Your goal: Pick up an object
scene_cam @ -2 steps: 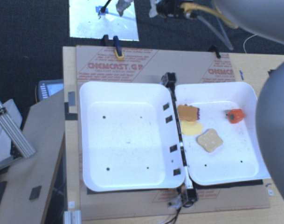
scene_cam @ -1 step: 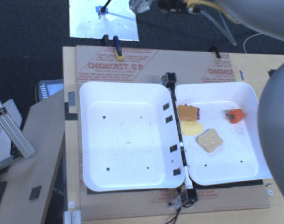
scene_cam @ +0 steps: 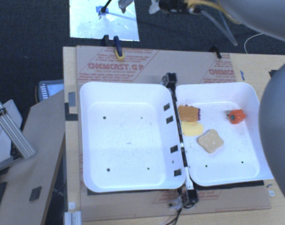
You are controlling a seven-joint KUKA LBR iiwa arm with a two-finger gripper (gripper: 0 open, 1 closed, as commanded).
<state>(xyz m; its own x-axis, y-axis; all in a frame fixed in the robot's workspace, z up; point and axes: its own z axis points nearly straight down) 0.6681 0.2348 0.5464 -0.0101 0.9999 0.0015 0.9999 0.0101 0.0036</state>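
Observation:
The right bin (scene_cam: 247, 95) holds several small items. An orange-brown block with a purple edge (scene_cam: 189, 113) lies near the divider, with a flat yellow piece (scene_cam: 193, 129) just below it. A beige toast-shaped piece (scene_cam: 210, 140) sits toward the bin's middle, and a red-orange item (scene_cam: 236, 116) lies at the right. My gripper (scene_cam: 141, 1) hangs high at the top of the view, beyond the bench's far edge and far from the items. Its two fingers stand apart with nothing between them.
The left bin (scene_cam: 88, 125) sits beside the right one on a cardboard board (scene_cam: 147, 64). A shiny metal sheet (scene_cam: 104, 13) lies at the top left, with a yellow clamp (scene_cam: 119, 50) below it. The arm's grey body (scene_cam: 277, 139) covers the right edge.

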